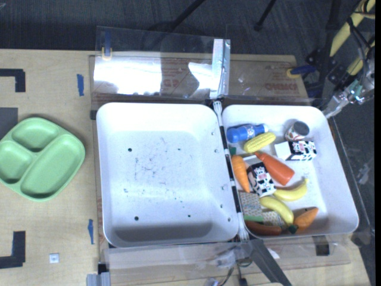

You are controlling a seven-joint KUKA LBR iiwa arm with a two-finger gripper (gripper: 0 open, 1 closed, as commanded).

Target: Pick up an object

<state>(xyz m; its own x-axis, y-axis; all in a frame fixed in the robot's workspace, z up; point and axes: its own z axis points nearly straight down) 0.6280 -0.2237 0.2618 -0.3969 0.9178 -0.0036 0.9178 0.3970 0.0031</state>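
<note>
Up at 2 o'clock of the right bin (342,177), just past its rim: the gripper (352,94). Open or closed? Cannot tell from here (too small and blurry). Nothing picked yet. Lots of toys to choose from, all packed into the 9 o'clock half of that bin: a blue bottle (241,133) at 11 o'clock, a toy corn (260,141) touching it, a toy carrot (240,171) along the wall, a banana (290,191) near 6 o'clock. Better to go for the little round cup (296,128) or the black-and-white spotted box (302,149) at 1 o'clock, with bare white floor beside them. Come straight down over the middle of one toy, not the crowd. Squeeze gently, then lift slowly. Probably harder with the carrot, so tight against the wall. Nothing to pick from the left bin (158,177) or the green plate (40,158) at 9 o'clock.
</note>
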